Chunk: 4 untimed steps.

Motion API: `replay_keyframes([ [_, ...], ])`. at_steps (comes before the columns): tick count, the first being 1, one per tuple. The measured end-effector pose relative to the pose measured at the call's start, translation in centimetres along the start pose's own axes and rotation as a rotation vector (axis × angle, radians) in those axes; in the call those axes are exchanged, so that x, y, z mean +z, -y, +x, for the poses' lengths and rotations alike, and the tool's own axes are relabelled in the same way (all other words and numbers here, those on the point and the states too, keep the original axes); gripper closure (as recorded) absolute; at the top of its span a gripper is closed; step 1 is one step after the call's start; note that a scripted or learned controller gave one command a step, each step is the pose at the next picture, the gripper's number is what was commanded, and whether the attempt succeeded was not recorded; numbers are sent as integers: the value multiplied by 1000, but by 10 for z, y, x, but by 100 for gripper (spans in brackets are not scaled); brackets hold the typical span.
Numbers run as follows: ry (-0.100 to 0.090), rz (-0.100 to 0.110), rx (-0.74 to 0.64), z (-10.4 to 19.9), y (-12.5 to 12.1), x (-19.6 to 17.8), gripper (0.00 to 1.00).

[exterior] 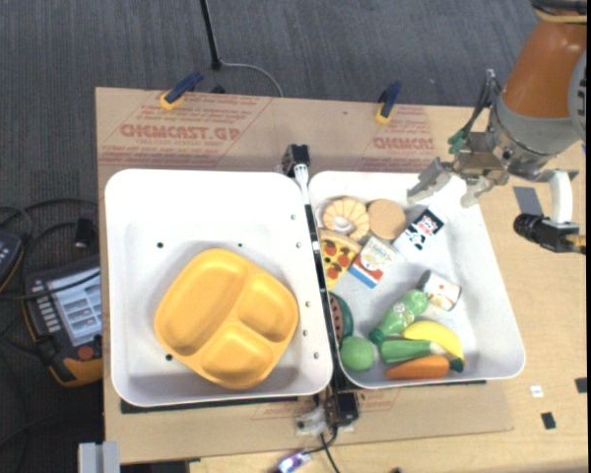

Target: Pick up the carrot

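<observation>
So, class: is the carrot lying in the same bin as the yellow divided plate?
No. The carrot lies at the near edge of the right bin, while the yellow divided plate sits in the left bin.

A robotics lab is indicated. A grey and orange robot arm [550, 67] is mounted beside a worktop [561, 294] covered with cardboard [177, 131] that is held down by clamps [180, 91]. Two white bins [128, 205] are set side by side on it. A handheld control unit [64, 308] with cables is seen on grey carpet [79, 28] at the left.
</observation>
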<state>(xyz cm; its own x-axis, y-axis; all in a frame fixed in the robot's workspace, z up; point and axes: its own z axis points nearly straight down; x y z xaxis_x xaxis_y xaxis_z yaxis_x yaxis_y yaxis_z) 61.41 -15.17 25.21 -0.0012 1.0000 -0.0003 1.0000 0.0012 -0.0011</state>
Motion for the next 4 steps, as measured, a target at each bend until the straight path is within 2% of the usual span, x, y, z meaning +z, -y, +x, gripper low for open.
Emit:
replay_keyframes([
  [1, 0, 0, -257, 35, 116, -17, 0],
  [2, 0, -1, -655, 74, 130, 53, 0],
  [3, 2, -3, -1238, 41, 130, 11, 0],
  [4, 0, -2, -1657, 15, 130, 94, 0],
])
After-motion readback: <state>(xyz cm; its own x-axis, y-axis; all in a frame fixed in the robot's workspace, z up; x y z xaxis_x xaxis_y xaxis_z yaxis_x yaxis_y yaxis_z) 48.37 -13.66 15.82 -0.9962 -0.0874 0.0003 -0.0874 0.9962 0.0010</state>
